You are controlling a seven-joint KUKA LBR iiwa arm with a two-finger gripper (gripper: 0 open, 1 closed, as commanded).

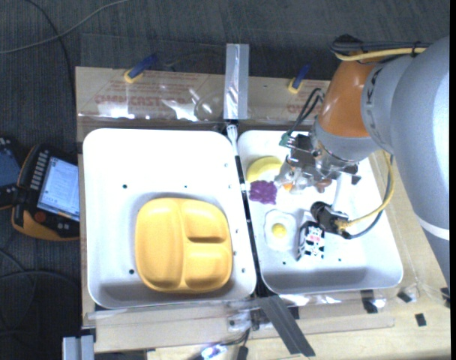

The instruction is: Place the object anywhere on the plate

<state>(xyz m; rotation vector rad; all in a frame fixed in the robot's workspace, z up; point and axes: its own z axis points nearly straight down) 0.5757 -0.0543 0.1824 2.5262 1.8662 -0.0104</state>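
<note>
Looming largest at the right is the grey arm [427,118], its orange band [348,111] above the wrist, reaching down into the right one of two white bins [363,276]. Its claw [303,172] hangs low over the upper middle of that bin; whether it is clenched or released cannot be told.

Four small things lie in the right bin: one pale yellow rounded piece [262,166] near the top left, one purple grape bunch [262,192] just below it, one fried egg toy [279,229] lower still, and one black-and-white cow figure [312,243] just beside the egg, to its right.

One yellow divided plate [184,243] with three compartments rests in the left bin [108,163], bare of objects. On the desk, left of the bins, lies one handheld pendant with a lit screen [48,193].
</note>
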